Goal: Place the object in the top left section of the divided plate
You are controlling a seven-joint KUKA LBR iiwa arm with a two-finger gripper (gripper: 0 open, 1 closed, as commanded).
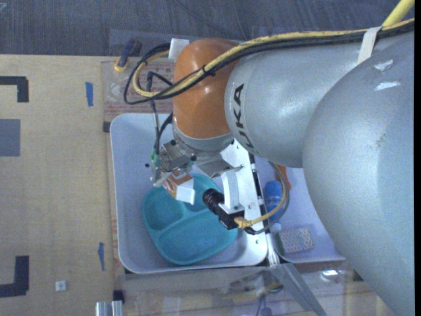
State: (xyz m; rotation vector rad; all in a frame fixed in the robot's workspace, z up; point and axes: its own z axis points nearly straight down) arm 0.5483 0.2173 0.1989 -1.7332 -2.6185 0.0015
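**benchwatcher:** Nearest the camera, the teal divided plate (187,232) lies in the left white bin (125,176) on the desk (52,176).

**kuka_fan:** Yep, and the end effector (172,178) sits right over the plate's upper rim. Can't tell its state, and the object is hidden too. Beyond, the orange band (200,91) and cables (148,78) cover the bin's far edge.

- The table (52,176) is pale wood with black corner marks and bits of blue tape.
- A shallow white bin (125,196) sits on it.
- A second white bin (306,259) lies just beside the first, largely covered by the arm.
- Cables (141,78) lie beyond the bins.
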